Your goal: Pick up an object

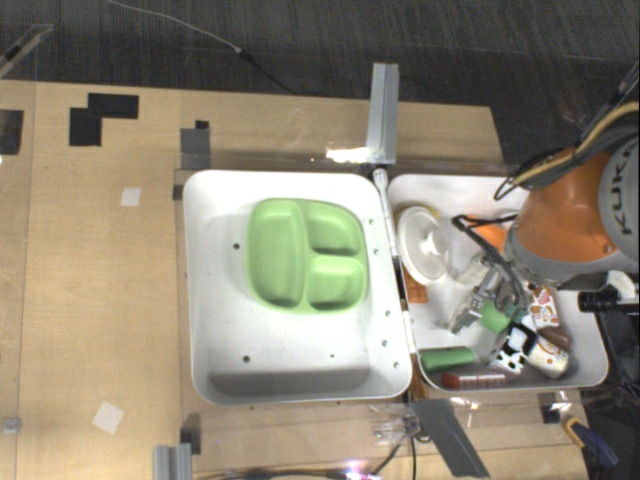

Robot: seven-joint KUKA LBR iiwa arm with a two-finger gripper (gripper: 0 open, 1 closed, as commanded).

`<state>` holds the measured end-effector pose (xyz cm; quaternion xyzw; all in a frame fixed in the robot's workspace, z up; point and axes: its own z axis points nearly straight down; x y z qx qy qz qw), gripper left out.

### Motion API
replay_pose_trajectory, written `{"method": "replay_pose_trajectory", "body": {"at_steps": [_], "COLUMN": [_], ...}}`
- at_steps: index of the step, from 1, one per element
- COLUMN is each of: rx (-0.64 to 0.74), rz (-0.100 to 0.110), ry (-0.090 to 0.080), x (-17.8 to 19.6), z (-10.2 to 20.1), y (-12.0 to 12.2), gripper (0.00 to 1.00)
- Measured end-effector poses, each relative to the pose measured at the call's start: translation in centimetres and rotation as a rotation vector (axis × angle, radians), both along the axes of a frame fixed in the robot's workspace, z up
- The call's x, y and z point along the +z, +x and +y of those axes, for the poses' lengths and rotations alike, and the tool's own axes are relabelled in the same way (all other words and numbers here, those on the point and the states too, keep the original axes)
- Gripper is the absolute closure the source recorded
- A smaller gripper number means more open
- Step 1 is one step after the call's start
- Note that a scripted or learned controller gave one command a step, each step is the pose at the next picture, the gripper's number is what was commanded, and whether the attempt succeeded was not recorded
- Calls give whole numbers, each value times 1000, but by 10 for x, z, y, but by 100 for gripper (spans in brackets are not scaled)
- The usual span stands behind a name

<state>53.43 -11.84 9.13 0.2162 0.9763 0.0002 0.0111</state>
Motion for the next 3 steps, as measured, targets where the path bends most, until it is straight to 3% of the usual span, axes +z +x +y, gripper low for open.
{"method": "replay_pose_trajectory", "body": {"at_steps": [1,2,3], "rx": [9,-49,-204], "rz": [7,6,10], "ry": [1,2,6], "x": [-2,0,-3], "z": [27,19,26], "y": [104,32,117], "gripper": [0,0,0]}}
